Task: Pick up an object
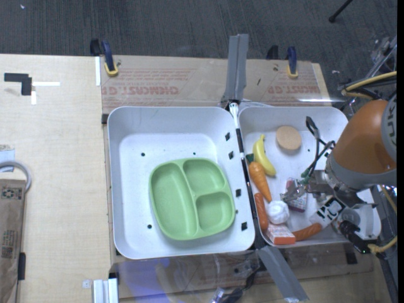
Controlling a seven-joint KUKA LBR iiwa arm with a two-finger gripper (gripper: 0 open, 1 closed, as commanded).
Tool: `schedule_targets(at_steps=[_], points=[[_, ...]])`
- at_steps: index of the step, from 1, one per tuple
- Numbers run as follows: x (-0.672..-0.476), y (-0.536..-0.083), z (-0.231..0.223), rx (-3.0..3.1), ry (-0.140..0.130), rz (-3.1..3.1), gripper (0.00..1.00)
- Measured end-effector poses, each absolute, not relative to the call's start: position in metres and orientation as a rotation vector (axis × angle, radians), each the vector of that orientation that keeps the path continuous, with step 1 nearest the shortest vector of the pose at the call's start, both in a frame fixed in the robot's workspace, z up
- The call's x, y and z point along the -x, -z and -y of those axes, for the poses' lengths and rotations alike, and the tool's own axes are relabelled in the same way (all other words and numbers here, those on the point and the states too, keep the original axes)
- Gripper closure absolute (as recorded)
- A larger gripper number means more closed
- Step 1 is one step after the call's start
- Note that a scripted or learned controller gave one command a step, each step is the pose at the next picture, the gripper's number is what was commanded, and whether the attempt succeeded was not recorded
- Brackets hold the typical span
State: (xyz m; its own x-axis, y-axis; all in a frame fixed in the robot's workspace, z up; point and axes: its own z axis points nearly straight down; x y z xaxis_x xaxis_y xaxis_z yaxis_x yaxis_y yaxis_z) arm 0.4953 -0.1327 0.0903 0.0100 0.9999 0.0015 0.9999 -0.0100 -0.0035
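The right bin (328,115) holds several small items. A yellow banana (264,156) lies beside an orange carrot (259,178), with a second orange stick (261,211) below them. A tan round disc (288,138) sits toward the back. A white ball (278,212), an orange-and-white block (281,235) and an orange sausage (308,232) lie near the front. My gripper (298,196) is low in this bin, just right of the white ball, over a small pinkish item partly hidden by it. The arm's orange band (371,137) looms above.
The left bin (126,169) holds a green divided plate (192,197). A thin black utensil (311,129) lies at the back of the right bin. A grey divider bar (237,68) stands between the bins at the back. Cables trail at the right edge.
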Motion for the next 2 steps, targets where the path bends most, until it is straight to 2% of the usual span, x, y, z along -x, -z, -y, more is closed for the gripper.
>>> schedule_targets(at_steps=[1,2], points=[[-0.495,-0.098,0.133,2.232,-0.004,2.203,1.00],[-0.521,-0.199,0.083,2.328,-0.005,2.107,1.00]])
